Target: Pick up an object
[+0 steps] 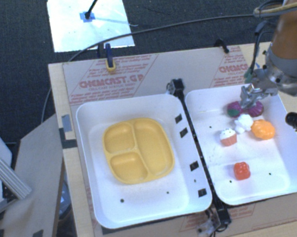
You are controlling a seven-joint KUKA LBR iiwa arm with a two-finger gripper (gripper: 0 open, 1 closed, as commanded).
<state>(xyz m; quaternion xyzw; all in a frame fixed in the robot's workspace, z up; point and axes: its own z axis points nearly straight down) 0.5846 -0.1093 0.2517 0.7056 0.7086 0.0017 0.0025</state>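
I see the gripper (248,97) low over the small purple plastic toy (235,109), directly beneath its fingers. Finger spread: I cannot tell. Probably lining up to grasp.

The arm (291,40) is grey with a broad orange band above the wrist. Dark cables loop along its upper side. Its gripper (250,95) looks metallic grey, though blurred.

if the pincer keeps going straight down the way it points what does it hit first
Most likely the purple toy in the right bin: the pincer hangs just over it, though depth is hard to judge from this slanted view.
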